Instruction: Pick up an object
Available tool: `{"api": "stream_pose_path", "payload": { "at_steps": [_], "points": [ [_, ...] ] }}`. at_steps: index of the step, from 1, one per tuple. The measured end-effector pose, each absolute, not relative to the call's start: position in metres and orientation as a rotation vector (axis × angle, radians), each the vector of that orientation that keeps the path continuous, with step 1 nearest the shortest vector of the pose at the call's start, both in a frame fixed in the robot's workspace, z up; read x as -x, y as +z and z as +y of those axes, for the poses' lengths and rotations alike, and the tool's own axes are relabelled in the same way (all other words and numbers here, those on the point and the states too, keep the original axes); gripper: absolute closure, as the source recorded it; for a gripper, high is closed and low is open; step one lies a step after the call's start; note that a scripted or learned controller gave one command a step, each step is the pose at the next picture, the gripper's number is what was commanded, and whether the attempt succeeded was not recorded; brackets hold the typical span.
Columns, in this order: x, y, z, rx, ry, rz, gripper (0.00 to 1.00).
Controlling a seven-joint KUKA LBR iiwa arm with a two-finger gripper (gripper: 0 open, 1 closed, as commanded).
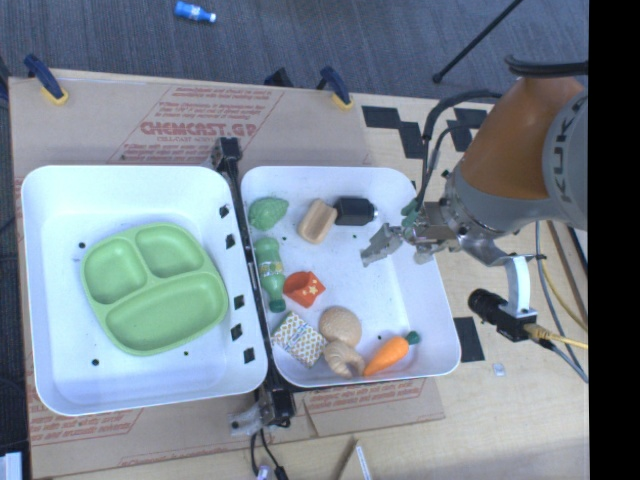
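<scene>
The right bin holds several small objects: a green leafy piece, a tan block, a black object, a green bottle-like piece, a red piece, a checkered box, a beige mushroom shape and an orange carrot. My gripper hangs over the right side of this bin, to the right of the tan block and the black object. It looks open, with nothing between its fingers.
The left bin holds a green divided plate. A black divider with clips runs between the bins. Bare white floor lies under the gripper. A blue item lies on the carpet beyond the bench.
</scene>
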State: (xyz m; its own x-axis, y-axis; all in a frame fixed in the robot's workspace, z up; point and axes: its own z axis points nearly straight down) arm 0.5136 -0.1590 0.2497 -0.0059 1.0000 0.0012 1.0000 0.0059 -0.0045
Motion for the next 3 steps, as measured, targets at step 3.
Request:
{"api": "stream_pose_path", "payload": {
  "at_steps": [3],
  "points": [
    [-0.500,0.091,-0.096,2.211,0.005,-2.226,0.00]
  ]
}}
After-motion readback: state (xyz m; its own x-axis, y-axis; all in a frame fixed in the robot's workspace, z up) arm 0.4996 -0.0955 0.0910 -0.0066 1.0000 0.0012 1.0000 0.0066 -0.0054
